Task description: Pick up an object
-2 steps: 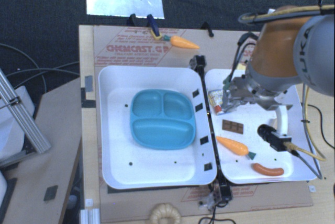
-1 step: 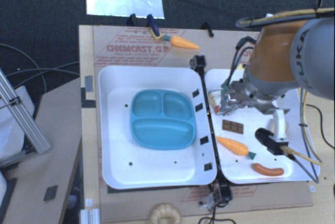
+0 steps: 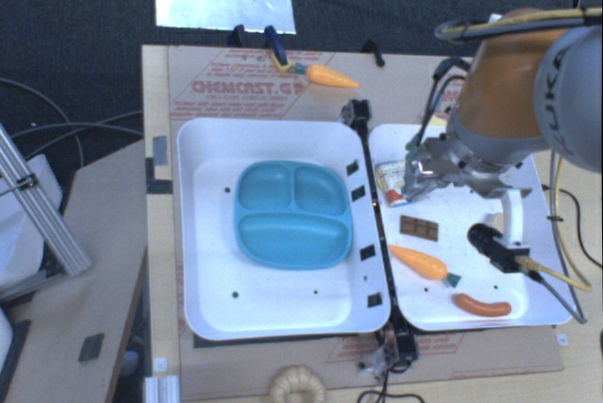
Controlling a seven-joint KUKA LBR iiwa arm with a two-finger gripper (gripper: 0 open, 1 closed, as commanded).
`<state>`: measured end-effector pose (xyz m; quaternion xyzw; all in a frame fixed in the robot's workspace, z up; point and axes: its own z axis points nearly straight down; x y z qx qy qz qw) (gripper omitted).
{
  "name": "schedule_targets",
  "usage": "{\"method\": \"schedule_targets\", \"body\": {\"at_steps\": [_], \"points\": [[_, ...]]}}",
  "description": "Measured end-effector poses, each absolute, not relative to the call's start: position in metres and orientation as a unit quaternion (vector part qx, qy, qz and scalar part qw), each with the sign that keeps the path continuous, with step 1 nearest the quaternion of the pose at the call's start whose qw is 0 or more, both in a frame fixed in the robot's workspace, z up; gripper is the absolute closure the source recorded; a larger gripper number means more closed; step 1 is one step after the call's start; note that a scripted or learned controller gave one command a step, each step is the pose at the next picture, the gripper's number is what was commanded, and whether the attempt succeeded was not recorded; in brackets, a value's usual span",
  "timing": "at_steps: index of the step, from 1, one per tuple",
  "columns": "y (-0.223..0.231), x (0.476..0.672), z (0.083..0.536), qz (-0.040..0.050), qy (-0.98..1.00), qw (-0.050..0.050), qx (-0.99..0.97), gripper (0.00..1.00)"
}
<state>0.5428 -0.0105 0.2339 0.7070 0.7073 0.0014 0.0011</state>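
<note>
- We are bringing the arm [image 3: 513, 100] down over the right bin [image 3: 542, 302]; the left bin [image 3: 203, 166], holding the blue plate [image 3: 290, 213], is not our target.
- We are centring the gripper [image 3: 421, 173] on the wrapped packet [image 3: 390, 181] by the divider, touching it.
- We are not assuming a grasp: we cannot tell how the jaws stand.
- We are steering clear of the chocolate bar [image 3: 419, 228] and carrot [image 3: 421, 263] nearby.

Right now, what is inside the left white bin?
The left white bin holds a blue divided plate, lying flat. Its three compartments look bare. Whatever lies under the plate is covered.
</note>
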Motion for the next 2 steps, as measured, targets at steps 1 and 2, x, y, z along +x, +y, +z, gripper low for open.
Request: {"method": "schedule_targets", "body": {"at_steps": [1,2], "points": [[-0.0094,0.5352,0.2338,0.0004,0.707,0.000,0.707,1.00],[-0.0044,0.5304,0.2299,0.0003,0.708,0.000,0.706,1.00]]}}
